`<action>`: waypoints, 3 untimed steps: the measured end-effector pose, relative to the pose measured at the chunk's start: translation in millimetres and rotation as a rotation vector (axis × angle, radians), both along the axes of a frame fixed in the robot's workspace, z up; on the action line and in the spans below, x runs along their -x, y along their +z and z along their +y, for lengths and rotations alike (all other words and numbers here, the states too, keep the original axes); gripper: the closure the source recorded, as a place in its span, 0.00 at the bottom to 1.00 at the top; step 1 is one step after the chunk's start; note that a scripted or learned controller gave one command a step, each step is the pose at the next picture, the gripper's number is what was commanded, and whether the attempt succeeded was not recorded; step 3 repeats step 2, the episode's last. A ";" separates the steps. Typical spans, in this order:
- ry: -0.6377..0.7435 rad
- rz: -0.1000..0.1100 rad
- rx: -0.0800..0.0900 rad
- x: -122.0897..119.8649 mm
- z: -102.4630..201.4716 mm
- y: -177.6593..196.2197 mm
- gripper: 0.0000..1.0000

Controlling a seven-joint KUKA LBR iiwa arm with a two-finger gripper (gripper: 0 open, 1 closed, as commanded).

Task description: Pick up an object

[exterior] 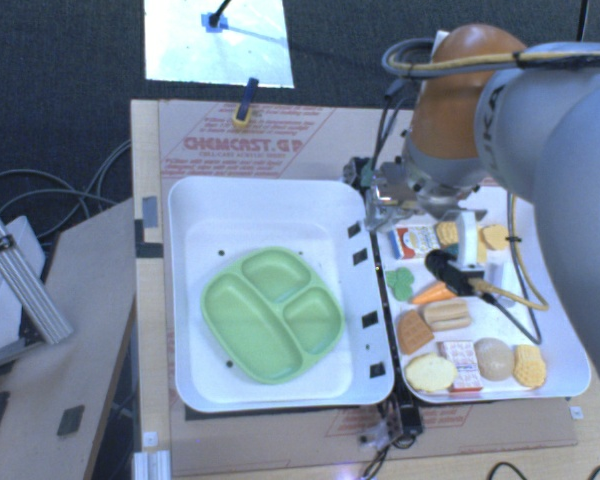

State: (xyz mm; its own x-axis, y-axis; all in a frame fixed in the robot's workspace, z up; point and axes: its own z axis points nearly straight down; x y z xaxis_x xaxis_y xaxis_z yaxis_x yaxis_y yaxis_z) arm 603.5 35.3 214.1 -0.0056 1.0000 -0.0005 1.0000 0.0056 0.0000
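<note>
My gripper (398, 208) hangs over the far left part of the right bin (572, 368), below the arm's orange band. Just under it lies a red and white packet (417, 240) beside a round cracker (446, 233). Nearer the front are a green leafy toy (400, 284), an orange carrot (435, 293), a tan bun (447, 314) and a brown toast slice (414, 332). At the bin's front edge sit a yellow round piece (430, 373), a red and white box (461, 364), a pale round piece (494, 358) and a waffle disc (529, 365). I see nothing held.
The left bin (220, 203) holds a green divided plate (271, 313). A ridge with black clips (372, 318) separates the two bins. The grey arm (555, 158) covers the right bin's far right side. A yellow cookie (494, 236) lies by the arm.
</note>
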 end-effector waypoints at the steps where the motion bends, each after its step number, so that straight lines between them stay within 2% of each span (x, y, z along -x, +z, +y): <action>1: -0.003 -0.003 -0.001 4.7 -4.0 17.2 1.00; 2: 0.000 0.000 -0.001 -1.6 9.1 2.0 1.00; 3: 0.000 0.000 -0.001 -1.6 9.1 2.0 1.00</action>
